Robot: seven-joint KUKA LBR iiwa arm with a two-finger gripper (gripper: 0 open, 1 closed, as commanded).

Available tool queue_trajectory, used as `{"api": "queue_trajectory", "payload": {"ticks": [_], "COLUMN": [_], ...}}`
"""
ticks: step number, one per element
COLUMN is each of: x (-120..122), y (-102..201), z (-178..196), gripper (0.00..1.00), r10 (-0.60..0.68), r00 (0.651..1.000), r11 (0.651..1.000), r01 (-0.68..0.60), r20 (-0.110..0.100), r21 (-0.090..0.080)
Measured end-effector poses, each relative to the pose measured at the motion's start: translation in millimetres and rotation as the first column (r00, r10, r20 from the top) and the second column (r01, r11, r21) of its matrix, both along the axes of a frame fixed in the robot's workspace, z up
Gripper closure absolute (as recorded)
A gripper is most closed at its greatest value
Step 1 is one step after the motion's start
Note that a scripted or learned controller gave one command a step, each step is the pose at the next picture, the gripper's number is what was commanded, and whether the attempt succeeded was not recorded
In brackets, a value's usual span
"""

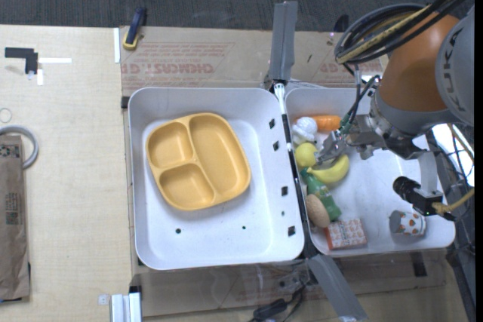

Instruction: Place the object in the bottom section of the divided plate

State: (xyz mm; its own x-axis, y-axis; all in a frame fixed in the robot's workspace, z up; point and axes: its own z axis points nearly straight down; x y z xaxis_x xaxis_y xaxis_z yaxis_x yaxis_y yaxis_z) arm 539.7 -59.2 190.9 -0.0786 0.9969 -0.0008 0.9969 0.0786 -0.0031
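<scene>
Pincer [329, 155] is down on the banana [333, 170] in the right bin [430, 234], can't tell whether it's clamped. Pick step for me; next I'd lift and carry to the divided plate [198, 160] bottom section.

Divided plate [198, 161]: yellow, rounded-rectangular, three compartments, namely one large section on the right side and two smaller ones on the left, upper and lower. It lies flat and slightly rotated in the left white bin [151, 237], towards that bin's upper left. All three sections hold nothing.

Banana [332, 171]: yellow, curved, lying in the right white bin [377, 185] near its left wall, among other toy foods. A lemon-like yellow piece [305, 154] sits just beside its upper left end. The tool [330, 154] is right at the banana's upper edge; contact cannot be judged.
</scene>
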Motion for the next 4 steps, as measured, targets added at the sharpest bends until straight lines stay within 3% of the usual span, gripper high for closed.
{"api": "queue_trajectory", "payload": {"ticks": [1,2,3,4], "x": [0,48,24,80], "y": [-1,45,94,141], "z": [8,0,0,0], "gripper": [1.00,1.00,1.00,1.00], "r10": [0.001,0.249,0.161,0.239], "r00": [1.000,0.968,0.987,0.971], "r11": [1.000,0.968,0.987,0.971], "r01": [-0.001,-0.249,-0.161,-0.239], "r20": [-0.002,0.002,-0.001,0.002], "r21": [-0.002,-0.001,0.000,-0.002]}}
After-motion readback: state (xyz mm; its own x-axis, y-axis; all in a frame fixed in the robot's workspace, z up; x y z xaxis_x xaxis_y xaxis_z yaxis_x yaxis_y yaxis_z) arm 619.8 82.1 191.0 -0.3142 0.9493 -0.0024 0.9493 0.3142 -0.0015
